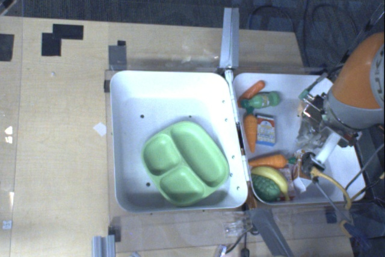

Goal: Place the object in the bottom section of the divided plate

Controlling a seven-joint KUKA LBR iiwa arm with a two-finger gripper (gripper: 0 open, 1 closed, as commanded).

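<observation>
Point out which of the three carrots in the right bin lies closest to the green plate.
The middle carrot, lying lengthwise against the right bin's left wall, is closest to the green divided plate. The top carrot sits far up, and the bottom carrot lies crosswise, farther right.

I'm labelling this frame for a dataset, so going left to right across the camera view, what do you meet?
Left bin → green divided plate → right bin, with its carrots, green bottle and small carton → gripper → the arm's orange band.
</observation>
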